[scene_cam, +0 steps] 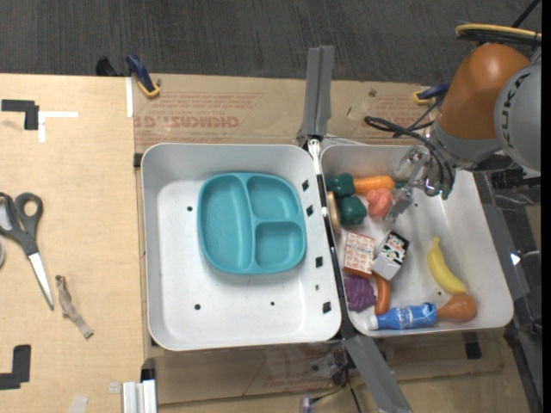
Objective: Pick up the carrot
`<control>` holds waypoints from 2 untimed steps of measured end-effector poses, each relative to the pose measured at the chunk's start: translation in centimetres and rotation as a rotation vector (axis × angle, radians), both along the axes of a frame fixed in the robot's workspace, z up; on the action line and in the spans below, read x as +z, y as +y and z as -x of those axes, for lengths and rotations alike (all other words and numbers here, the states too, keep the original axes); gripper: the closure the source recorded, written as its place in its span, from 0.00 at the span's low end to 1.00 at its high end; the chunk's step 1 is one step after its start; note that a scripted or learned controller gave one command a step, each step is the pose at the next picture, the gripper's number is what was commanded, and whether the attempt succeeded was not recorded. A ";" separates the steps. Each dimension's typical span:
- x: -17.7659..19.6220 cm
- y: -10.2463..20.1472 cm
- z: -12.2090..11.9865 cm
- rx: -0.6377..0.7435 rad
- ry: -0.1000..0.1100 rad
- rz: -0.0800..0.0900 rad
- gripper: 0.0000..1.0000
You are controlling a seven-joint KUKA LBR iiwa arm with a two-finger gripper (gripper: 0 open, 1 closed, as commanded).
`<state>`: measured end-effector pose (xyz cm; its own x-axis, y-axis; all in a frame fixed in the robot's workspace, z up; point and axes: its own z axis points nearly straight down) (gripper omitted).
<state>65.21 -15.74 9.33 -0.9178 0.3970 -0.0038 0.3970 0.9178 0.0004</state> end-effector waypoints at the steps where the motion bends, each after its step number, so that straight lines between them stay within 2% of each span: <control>1: 0.0 4.9 0.2 0.025 0.000 0.004 0.00; 2: 1.0 5.0 0.0 0.028 -0.004 0.006 1.00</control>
